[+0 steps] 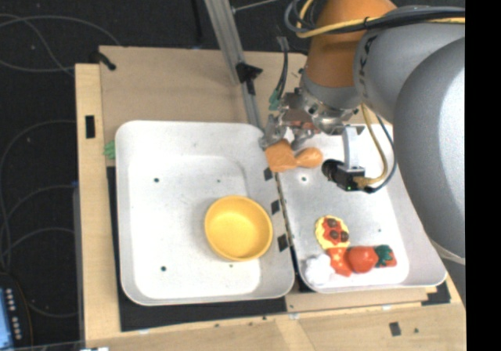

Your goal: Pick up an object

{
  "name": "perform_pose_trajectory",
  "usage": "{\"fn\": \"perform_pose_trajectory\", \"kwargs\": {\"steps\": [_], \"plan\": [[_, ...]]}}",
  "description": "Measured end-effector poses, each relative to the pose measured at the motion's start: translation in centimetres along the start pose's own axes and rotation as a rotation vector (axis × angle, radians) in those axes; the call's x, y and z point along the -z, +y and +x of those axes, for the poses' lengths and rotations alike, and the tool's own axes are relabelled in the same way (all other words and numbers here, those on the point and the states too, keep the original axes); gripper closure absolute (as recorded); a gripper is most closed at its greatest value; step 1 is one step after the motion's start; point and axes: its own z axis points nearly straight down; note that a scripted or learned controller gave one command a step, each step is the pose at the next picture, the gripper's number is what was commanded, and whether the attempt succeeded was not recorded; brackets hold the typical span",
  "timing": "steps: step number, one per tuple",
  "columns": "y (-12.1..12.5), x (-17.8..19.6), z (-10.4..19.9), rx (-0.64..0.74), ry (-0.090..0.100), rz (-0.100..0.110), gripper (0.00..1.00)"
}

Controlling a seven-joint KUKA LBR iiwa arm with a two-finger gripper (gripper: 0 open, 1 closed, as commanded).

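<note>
A yellow bowl (238, 227) is sitting in the left bin (156, 185), near side. An orange drumstick-looking toy (291, 157) is being gripped by the gripper (288, 138) fingers over the bins' divider. Toy pizza slice (332, 231) and tomato (361, 258) are lying in the right bin (407, 263).

Two shallow white bins side by side on a wooden bench (172, 83), slanted aluminium rail (223, 20) behind, loose cables (31, 36) on dark floor at left
</note>
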Motion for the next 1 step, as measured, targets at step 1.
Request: {"fn": "perform_pose_trajectory", "kwargs": {"steps": [1], "plan": [[0.84,1.09,4.22,0.004,0.003,0.001,1.00]]}}
